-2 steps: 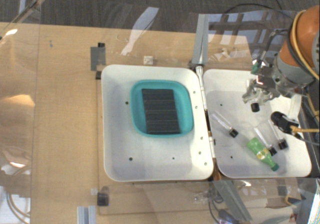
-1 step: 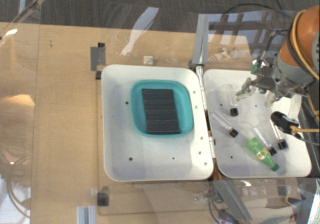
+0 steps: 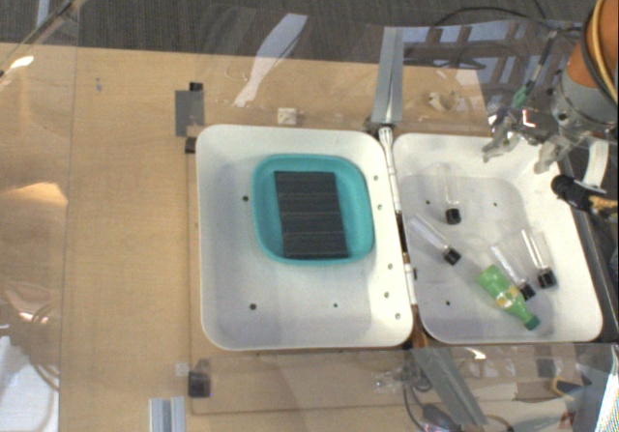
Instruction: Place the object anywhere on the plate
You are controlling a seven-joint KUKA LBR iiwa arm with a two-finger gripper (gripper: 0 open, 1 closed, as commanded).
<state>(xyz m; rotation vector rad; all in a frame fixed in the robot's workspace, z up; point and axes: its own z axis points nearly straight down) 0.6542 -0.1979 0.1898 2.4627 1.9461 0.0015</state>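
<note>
One fixed camera looked down at a slant on the table (image 3: 116, 227). Both white bins (image 3: 222, 314) sat fully in frame.

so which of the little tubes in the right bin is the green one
The green tube, lying near the front of the right bin. The other tubes there are clear with black caps, such as the clear tube nearer the middle.

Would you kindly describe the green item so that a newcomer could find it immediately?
Start at the right-hand white bin, beside the bin holding the teal plate. Near its front right corner lies the small green bottle, tilted diagonally. The clear black-capped tubes around it are colourless; it alone is green.
</note>
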